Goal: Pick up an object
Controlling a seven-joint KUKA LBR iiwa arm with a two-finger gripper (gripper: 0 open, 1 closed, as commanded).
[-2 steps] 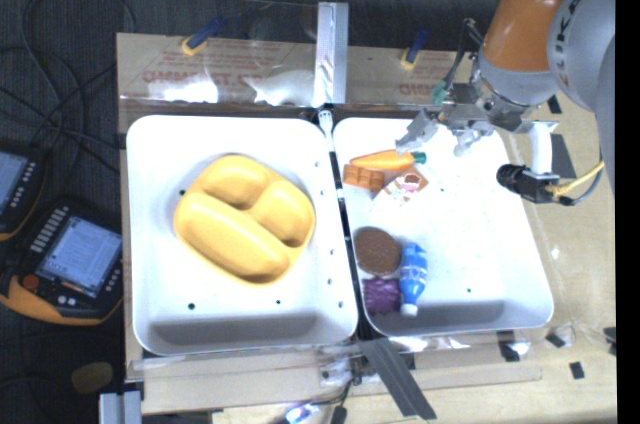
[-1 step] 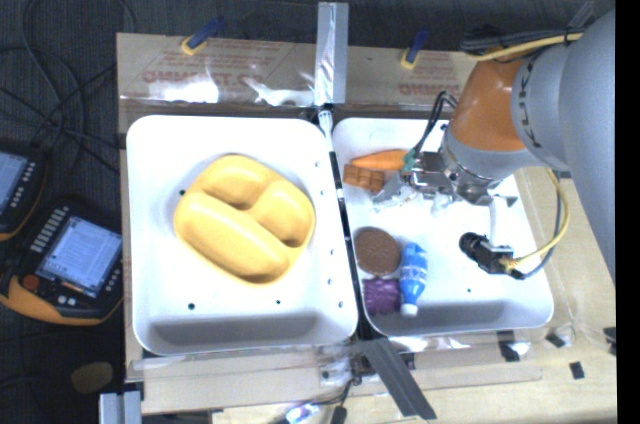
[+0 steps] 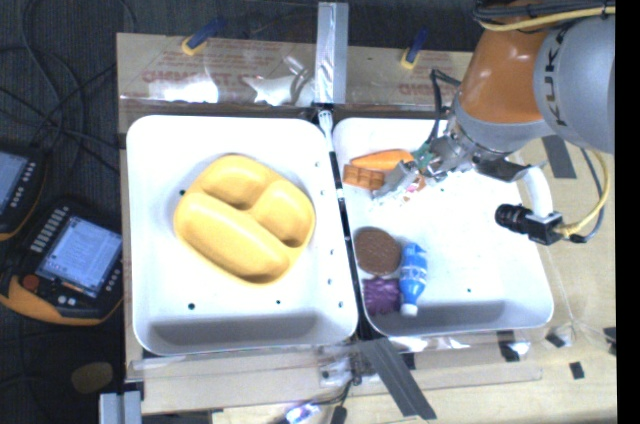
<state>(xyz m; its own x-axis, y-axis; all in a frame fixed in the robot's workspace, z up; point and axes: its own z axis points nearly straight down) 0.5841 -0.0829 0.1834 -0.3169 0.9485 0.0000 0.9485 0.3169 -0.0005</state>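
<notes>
My gripper (image 3: 398, 180) reaches in from the right over the back of the right bin (image 3: 500, 302), right beside an orange block-like object (image 3: 372, 166) near the bin's back left corner. Its tip touches or overlaps that object's right end. A brown round disc (image 3: 377, 249), a purple object (image 3: 380, 293) and a small blue and white bottle (image 3: 411, 278) lie along the right bin's left side, toward the front. A large yellow lumpy object (image 3: 243, 215) sits in the middle of the left bin (image 3: 160, 312).
The grey arm with its orange band (image 3: 510, 77) hangs over the right bin's back right corner. A divider ridge (image 3: 340, 222) separates the two bins. Cables and a handheld pendant (image 3: 70, 257) lie left of the bench.
</notes>
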